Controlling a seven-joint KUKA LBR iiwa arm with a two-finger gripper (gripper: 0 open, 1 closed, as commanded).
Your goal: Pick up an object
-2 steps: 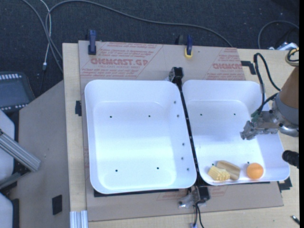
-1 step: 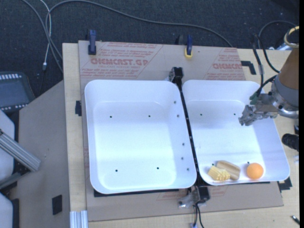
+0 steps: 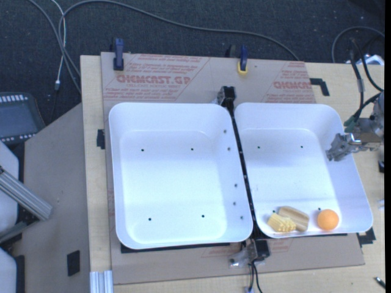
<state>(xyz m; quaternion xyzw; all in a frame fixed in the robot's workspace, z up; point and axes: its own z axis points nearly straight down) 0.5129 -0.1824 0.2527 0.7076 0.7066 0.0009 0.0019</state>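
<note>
An orange ball [image 3: 328,219], a corn cob [image 3: 281,223] and a bread roll [image 3: 294,214], long axes along the edge, lie at the right bin's [image 3: 305,124] near edge. The gripper [image 3: 337,149] hovers over its right edge, jaws unclear.

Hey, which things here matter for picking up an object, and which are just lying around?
For the job:
- orange ball
- yellow corn piece
- tan bread-like piece
- right bin holding them
- gripper at that bin's right edge

Just lying about:
- left bin
- blue clamps
- cables
</note>
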